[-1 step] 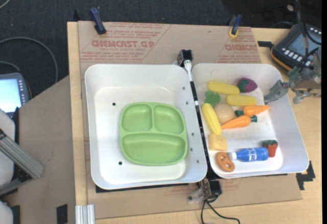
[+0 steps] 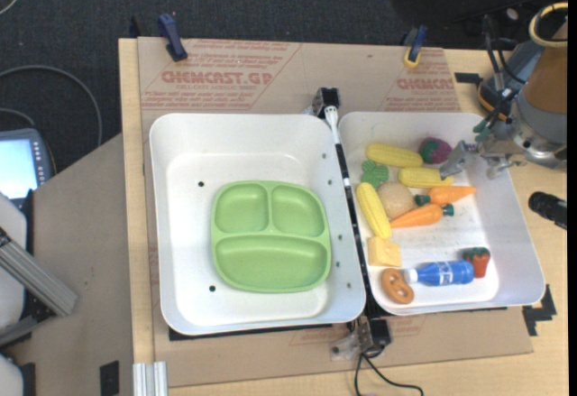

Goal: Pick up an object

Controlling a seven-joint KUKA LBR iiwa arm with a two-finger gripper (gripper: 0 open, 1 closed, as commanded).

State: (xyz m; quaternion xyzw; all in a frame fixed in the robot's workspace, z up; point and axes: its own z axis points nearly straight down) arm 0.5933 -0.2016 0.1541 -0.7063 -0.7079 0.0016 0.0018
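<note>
Plastic toy food, right bin [image 2: 514,232], centre-right of frame: corn [image 2: 394,154], carrot [image 2: 416,216], blue bottle [image 2: 444,273]. Likely light, stiff, slick; best taken across carrot's thick middle. Gripper [image 2: 476,153] at bin's upper right edge, empty; jaws' state cannot be told

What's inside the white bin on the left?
The left bin holds a green divided plate with three compartments, all bare. Whatever part of the bin floor lies under the plate is covered.
</note>
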